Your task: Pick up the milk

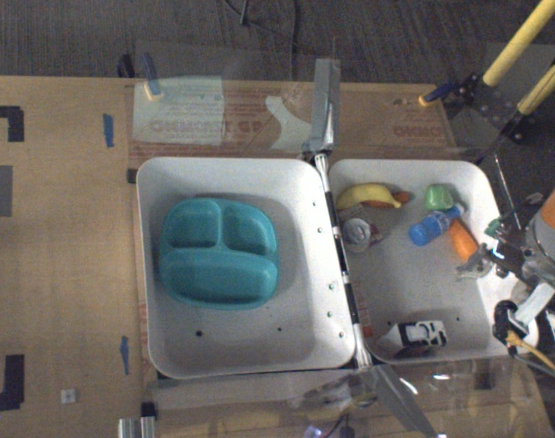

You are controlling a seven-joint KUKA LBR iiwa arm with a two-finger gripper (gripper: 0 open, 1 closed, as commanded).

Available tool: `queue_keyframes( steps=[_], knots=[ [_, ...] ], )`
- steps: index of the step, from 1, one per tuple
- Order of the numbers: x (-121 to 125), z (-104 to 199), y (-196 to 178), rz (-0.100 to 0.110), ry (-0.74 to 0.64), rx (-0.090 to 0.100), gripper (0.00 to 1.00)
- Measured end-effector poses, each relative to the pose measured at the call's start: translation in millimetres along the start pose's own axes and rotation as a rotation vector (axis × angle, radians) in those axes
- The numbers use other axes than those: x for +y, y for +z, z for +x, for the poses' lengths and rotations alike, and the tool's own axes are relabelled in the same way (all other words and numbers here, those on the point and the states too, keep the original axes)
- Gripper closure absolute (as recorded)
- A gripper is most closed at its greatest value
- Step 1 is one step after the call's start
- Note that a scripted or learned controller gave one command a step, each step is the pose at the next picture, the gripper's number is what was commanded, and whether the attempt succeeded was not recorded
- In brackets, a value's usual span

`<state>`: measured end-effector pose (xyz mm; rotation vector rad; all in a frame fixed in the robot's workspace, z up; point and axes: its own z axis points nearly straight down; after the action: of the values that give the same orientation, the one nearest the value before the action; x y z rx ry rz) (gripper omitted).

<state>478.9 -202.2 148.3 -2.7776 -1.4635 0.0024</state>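
We see the milk carton (422, 333) lying near the front edge of the right bin (401, 281), well apart from the banana (369, 194) and blue bottle (433, 226) at the back. The gripper (483, 265) sits at the bin's right rim; we cannot tell its state.
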Motion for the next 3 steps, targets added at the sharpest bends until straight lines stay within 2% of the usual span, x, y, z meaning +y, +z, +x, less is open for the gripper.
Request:
queue_keyframes(
  steps=[1, 2, 3],
  knots=[
    [34, 21, 48, 0.004, 0.124, 0.003, 0.00],
    [47, 19, -116, -0.004, -0.004, 0.001, 0.00],
    [-6, 8, 10, 0.000, -0.055, 0.000, 0.00]
  ],
)
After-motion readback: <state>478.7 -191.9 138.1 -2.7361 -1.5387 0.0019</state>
